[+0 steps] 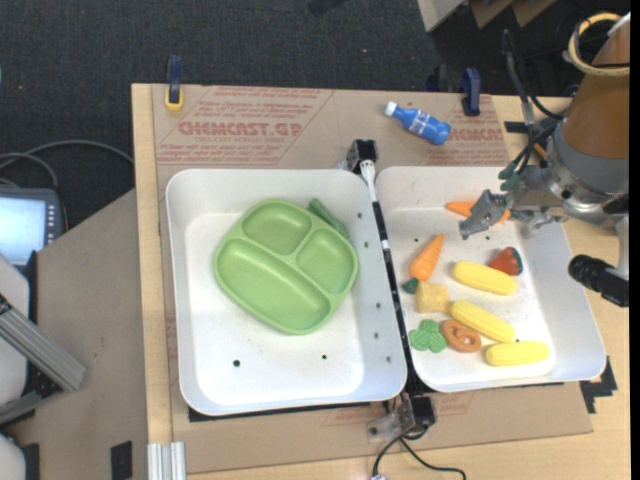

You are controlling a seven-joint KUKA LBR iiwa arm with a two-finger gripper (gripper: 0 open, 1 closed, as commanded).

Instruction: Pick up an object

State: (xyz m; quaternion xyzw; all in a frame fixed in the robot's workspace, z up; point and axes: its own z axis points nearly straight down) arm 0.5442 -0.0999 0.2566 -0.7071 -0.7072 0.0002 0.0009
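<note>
Green dominated the left bin (200, 298), where a divided plate (286, 265) lay tilted toward the middle, with a darker green piece (325, 214) peeking out behind its upper right edge. The right bin (570, 363) held a scatter of toy food: a carrot (428, 256) lying at a slant near the divider, a yellow cube (433, 296) just below it, three corn cobs (485, 278) (481, 320) (516, 353) stepped down toward the lower right, a broccoli piece (428, 337) touching a brown pretzel-like ring (463, 338), and a red item (508, 262) beside the upper cob. A second orange piece (460, 208) lay near the bin's top, partly covered by the gripper (486, 214). The arm (598, 118) reached in from the right, its orange band above the grey wrist, with the gripper over the upper part of the right bin, near that orange piece and above the red item. Whether it was apart or together could not be told from this angle, and nothing was visibly caught in it. On the cardboard behind the bins, a blue bottle (419, 123) lay on its side.
</note>
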